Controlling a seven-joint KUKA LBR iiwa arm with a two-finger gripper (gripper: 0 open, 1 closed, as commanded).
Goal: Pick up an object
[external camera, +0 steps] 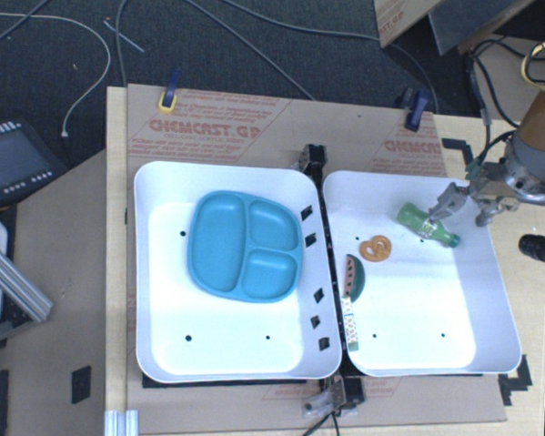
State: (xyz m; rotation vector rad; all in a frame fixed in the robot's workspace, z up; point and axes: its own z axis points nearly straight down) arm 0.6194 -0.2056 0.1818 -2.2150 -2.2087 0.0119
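Observation:
A green bottle lies tilted in the back part of the right bin. A small brown pretzel rests to its left. A watermelon-slice toy lies by the bin's left wall. My gripper hangs at the bin's back right, just right of and above the green bottle's end. Its fingers are spread open, and nothing sits between them.
The left bin holds a blue divided plate. A black divider strip runs between the bins. Cables and a cardboard box lie beyond the bench at the back.

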